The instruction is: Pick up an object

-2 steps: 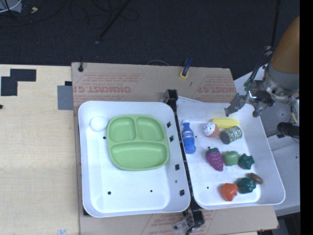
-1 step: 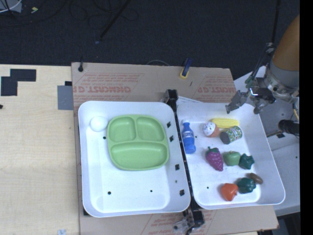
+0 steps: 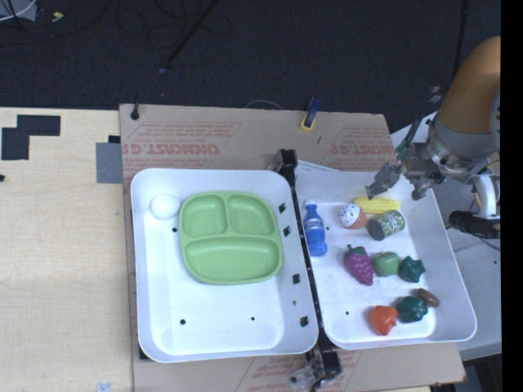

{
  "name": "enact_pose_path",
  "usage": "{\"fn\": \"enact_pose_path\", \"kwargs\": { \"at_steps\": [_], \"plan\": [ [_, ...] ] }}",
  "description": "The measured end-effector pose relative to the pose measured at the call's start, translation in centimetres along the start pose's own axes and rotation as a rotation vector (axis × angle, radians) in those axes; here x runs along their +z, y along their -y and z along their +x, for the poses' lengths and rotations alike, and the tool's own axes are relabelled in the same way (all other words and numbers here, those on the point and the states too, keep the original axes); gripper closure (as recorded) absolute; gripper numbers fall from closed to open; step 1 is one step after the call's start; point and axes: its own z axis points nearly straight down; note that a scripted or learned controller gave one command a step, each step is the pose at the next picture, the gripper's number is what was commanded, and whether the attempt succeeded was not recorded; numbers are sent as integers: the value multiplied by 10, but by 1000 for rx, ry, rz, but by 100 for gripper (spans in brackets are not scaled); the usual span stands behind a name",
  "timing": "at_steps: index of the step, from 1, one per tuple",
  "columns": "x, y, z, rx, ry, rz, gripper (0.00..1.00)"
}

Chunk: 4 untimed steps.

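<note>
Robotics lab bench, not a home. Two shallow white bins [image 3: 155,317] sit side by side on a cardboard sheet [image 3: 221,141] held by a clamp [image 3: 310,114]. Plywood tabletop [image 3: 57,251], dark carpet [image 3: 245,39] behind, loose cables [image 3: 20,6] at the far corner. Grey industrial arm [image 3: 470,96] with orange band. Toy food [image 3: 384,256] as test pieces.

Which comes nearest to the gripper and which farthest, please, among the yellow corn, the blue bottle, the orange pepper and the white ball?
From the gripper:
1. Yellow corn, just below it in the right bin.
2. Blue bottle, at that bin's left edge.
3. Orange pepper, near that bin's front.
4. White ball, far corner of the left bin.
</note>
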Motion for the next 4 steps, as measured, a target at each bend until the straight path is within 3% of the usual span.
{"fn": "enact_pose_path", "kwargs": {
  "at_steps": [2, 3, 4],
  "plan": [
    [84, -4, 5, 0, 3, -11, 0],
    [121, -4, 8, -4, 1, -2, 0],
    [109, -5, 8, -5, 1, -5, 100]
  ]
}}
